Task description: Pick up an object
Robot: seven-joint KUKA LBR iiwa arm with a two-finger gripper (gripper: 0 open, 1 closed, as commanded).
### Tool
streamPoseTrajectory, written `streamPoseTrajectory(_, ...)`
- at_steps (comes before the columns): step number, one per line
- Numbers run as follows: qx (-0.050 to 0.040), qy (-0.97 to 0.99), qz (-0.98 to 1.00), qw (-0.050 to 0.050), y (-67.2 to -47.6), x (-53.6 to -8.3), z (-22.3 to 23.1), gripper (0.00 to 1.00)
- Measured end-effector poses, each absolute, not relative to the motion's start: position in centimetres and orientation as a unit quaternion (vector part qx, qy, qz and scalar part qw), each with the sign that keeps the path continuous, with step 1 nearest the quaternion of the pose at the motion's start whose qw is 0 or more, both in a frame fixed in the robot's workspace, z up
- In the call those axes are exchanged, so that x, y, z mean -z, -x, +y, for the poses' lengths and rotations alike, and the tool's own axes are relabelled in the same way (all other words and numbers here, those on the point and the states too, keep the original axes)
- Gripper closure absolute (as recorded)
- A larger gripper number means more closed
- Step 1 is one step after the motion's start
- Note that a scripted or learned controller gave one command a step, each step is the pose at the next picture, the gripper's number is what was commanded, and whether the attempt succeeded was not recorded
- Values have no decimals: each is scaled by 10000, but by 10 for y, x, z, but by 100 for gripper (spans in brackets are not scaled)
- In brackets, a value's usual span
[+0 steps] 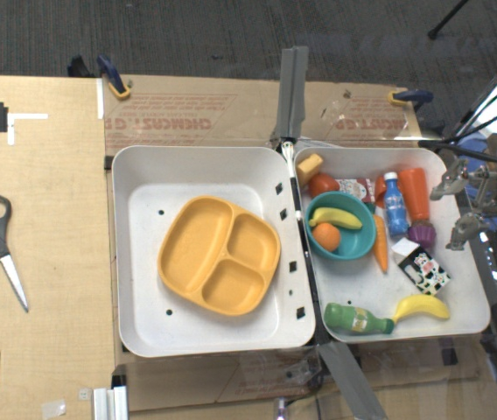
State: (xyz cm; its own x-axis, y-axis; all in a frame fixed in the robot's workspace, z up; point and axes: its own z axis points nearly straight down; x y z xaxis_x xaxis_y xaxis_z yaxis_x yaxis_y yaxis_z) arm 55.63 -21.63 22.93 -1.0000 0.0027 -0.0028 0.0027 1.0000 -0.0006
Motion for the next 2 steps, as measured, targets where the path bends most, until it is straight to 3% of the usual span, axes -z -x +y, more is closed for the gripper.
streamPoseTrajectory(1, 7, -314, 9995, 29, -599, -94, -221, 0)
streamPoseTrajectory(2, 76, -767, 9970, 62, -598, -97, -184, 0)
